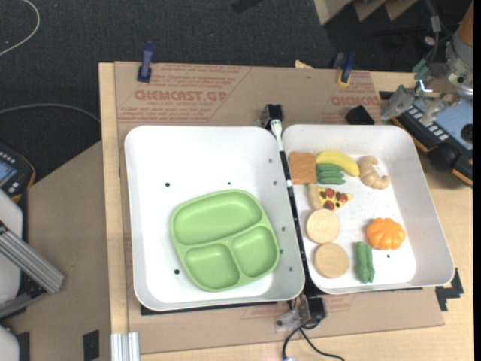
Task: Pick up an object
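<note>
Green plastic divided plate [224,239] sits alone in the left white bin [150,201], while the right white bin [421,201] has the toy food: yellow banana [337,161], round orange pumpkin [385,233], tan round cookies [323,226]. Nothing's picked yet, so basically the whole job's left. Gripper [421,96] hangs at the top right over the cardboard-covered bench [225,96]; can't tell its state. Dark carpet [150,13] behind.

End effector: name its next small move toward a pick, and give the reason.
Probably bring the end effector down and left, over the right bin. It sits beyond that bin's far right corner, over none of the toy food. The orange pumpkin looks like the easiest first target, since it lies apart from the other pieces, while the banana is crowded by the green pod.
</note>
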You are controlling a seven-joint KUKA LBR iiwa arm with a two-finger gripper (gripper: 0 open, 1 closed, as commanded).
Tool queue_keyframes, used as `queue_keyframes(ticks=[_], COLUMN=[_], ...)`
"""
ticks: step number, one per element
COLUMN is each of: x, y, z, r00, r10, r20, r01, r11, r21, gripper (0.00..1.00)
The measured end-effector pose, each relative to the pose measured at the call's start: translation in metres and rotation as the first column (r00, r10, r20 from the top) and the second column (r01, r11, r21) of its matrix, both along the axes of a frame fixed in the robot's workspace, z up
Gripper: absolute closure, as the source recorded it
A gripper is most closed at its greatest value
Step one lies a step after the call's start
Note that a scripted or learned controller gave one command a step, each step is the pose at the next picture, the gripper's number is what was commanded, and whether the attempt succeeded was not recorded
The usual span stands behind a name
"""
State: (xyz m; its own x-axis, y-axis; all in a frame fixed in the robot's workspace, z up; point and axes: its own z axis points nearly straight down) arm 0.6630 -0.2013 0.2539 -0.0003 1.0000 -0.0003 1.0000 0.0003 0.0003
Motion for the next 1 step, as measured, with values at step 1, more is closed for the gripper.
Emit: queue_keyframes(ticks=[1], x=[-0.0362], y=[0.0348], z=[-0.1542], r00=[1.000], r10=[-0.001], r20=[-0.006], r01=[0.001], r11=[1.000], r21=[0.001], gripper=[0.00])
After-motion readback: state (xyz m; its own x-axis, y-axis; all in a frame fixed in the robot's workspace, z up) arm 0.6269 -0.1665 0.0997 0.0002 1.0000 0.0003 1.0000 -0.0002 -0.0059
